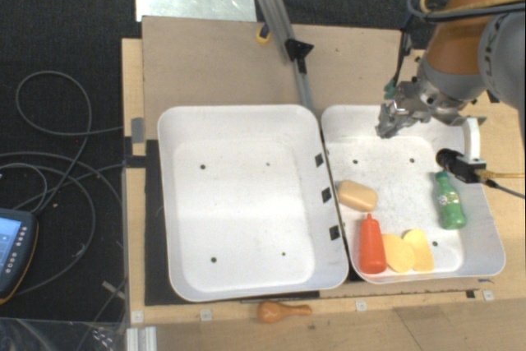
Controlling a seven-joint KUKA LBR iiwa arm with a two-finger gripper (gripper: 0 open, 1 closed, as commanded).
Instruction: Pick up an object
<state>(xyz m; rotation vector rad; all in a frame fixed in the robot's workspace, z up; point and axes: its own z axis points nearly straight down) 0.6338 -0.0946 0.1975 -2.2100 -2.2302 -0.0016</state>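
the grey arm (481, 53) reaches in from the right, its orange band high at the top right corner and the wrist angled down and to the left. the claw (389, 126) hangs over the far left part of the right bin (493, 259), above bare white floor, with nothing seen between its tips; whether it is wide or narrow i cannot tell at this size.

the things to pick lie well apart from it, toward the near side of the right bin: a tan block (357, 196) by the left wall, a red bottle (371, 244) lying just below it, 2 yellow pieces (408, 251) touching each other beside the bottle, and a green bottle (449, 200) near the right wall.

the left bin (177, 127) sits beside it on the table (205, 62). an orange-brown piece (282, 310) lies on the table's near edge, outside both bins.
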